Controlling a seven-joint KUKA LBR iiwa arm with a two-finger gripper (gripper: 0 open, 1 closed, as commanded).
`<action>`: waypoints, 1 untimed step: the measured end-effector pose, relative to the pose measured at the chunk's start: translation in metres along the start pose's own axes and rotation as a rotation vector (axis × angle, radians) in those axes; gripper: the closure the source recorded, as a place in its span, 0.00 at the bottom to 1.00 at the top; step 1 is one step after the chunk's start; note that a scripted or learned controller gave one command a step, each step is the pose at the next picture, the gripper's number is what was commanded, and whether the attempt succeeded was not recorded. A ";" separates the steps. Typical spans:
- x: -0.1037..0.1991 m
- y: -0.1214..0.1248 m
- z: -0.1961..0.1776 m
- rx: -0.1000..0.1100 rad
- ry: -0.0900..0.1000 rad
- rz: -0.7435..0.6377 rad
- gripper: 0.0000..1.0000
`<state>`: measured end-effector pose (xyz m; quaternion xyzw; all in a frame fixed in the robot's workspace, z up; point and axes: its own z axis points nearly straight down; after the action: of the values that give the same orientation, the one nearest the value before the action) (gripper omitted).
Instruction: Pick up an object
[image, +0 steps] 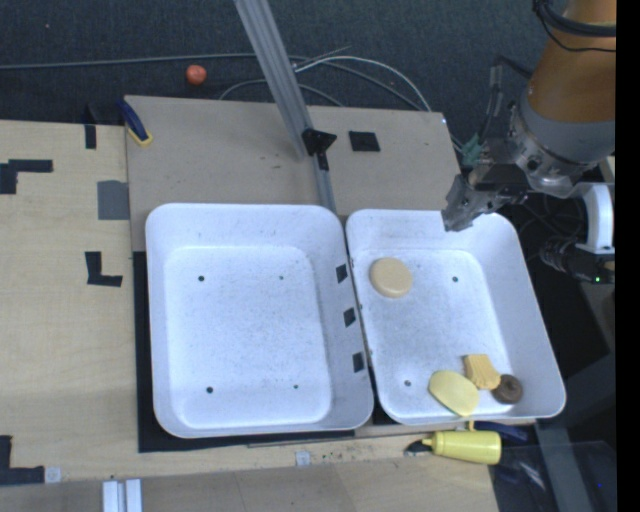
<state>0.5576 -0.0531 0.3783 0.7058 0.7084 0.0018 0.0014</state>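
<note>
Overhead, the gripper (462, 212) hangs at the right bin's (520, 255) far rim; its finger state cannot be told.

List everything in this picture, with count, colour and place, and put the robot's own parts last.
bins: 2, white, side by side on the bench
round disc: 1, tan, upper middle of the right bin
oval piece: 1, yellow, near corner of the right bin
small block: 1, orange-tan, beside the oval piece
ring: 1, dark brown, right of the small block
bottle: 1, yellow, lying on the bench below the right bin
ball: 1, orange-red, on the dark floor at top
metal pole: 1, grey, slanting above the bins
arm: 1, grey with orange band, top right
gripper: 1, dark grey, over the right bin's far edge
</note>
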 end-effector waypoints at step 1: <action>-0.003 0.024 0.143 0.015 -0.001 0.003 1.00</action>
<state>0.5820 -0.0557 0.2356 0.7069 0.7073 -0.0036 -0.0035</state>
